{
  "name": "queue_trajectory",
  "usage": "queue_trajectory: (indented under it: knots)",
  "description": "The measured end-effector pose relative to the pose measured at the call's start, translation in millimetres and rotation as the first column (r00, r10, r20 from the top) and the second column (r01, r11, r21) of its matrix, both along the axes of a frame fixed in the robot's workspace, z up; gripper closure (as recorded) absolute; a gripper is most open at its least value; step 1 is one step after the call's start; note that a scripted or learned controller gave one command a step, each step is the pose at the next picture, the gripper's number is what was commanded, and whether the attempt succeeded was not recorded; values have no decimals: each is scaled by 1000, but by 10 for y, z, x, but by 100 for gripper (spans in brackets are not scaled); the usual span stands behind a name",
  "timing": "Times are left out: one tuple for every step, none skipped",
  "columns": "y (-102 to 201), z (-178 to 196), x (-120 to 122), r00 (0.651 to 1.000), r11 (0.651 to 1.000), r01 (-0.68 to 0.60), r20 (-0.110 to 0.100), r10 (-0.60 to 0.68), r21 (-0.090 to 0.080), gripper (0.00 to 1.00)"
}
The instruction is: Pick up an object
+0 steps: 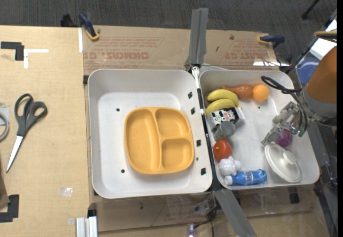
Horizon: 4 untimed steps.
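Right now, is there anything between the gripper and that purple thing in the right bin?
Nothing visible stands in the way. The gripper hangs right over the purple object near the right bin's right wall. The white bowl lies just below it in the view, close beside but not between them.

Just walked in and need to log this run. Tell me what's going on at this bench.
A grey arm with an orange band reaches in over the right bin, its gripper low beside a small purple object near a white bowl. Whether it has hold of anything is unclear. That bin also holds bananas, an orange ball, a red ball and a blue bottle. The left bin holds a yellow divided plate.
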<state>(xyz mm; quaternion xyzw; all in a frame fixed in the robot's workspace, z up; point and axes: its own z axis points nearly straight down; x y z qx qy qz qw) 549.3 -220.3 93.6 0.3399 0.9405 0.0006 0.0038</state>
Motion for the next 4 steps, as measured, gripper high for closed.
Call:
queue_trajectory:
  knots:
    - [147,20,847,965,965,263,-3,-263,0,0]
    - [649,9,1109,832,832,554,-2,-554,1,0]
    - [648,114,1117,835,835,551,2,-551,-1,100]
    - [1190,1285,1101,810,810,586,-5,-586,0,100]
